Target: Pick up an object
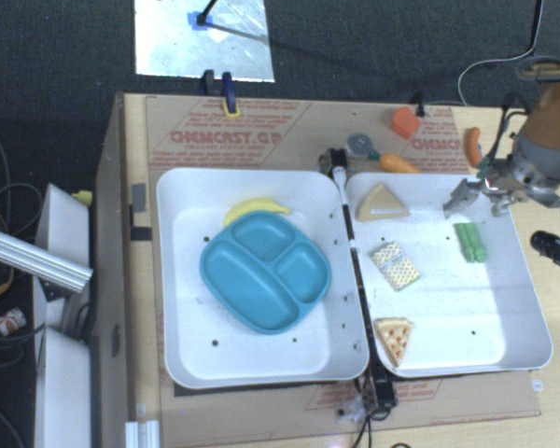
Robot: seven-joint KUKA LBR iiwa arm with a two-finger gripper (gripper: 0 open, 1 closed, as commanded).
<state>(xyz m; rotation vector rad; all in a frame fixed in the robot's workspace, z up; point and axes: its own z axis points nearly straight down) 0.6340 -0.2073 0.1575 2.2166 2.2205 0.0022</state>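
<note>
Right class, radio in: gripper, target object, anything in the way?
Gripper above right bin's far edge, jaws open, holding nothing. Green piece nearest, just below. Nothing in the way.

Orange block (pixel 405 122) and carrot (pixel 398 164) behind the bins (pixel 350 215).

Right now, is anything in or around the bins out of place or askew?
Yes. The blue divided plate in the left bin sits skewed, covering most of a yellow banana-like piece. Beyond the right bin, an orange block and carrot lie on the board.
</note>
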